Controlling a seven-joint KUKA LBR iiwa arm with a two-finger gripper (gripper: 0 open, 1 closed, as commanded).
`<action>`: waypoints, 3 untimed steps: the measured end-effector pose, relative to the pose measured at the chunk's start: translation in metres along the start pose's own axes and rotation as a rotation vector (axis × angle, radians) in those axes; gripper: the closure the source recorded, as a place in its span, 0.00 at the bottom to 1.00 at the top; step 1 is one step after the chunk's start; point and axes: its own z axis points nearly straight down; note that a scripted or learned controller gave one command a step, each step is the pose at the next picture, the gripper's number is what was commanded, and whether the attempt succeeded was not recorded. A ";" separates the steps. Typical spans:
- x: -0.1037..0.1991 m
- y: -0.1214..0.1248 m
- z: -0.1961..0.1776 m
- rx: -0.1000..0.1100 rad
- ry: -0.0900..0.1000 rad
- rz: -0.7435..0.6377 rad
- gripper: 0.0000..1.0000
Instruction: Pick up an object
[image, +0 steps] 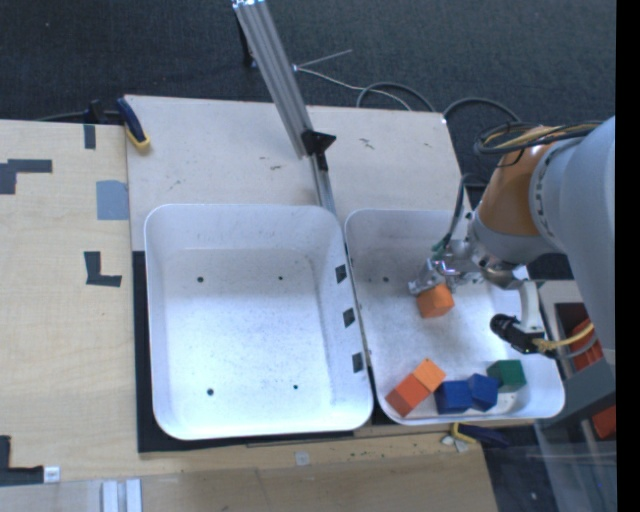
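My gripper (432, 284) reaches into the right bin (385, 240) from the right, near the bin's middle. A small orange block (435, 301) sits right at its fingertips, and the metal fingers (424, 285) close on the block's top. More blocks are clustered in the right bin's front corner: a red-orange block (405, 396), an orange block (430, 375), two blue blocks (455, 396) and a green one (508, 375).
The left bin (160, 300) stands beside the right one, and their walls meet at a divider with black clips (349, 317). A slanted metal rail (285, 90) runs down from the top to the bins' back edge. Cables (520, 335) hang at the arm's wrist.
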 end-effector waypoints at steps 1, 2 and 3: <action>0.030 -0.021 -0.001 -0.002 -0.002 0.001 1.00; 0.092 0.032 -0.102 -0.003 0.003 -0.004 1.00; 0.156 0.002 -0.097 0.010 0.005 -0.004 1.00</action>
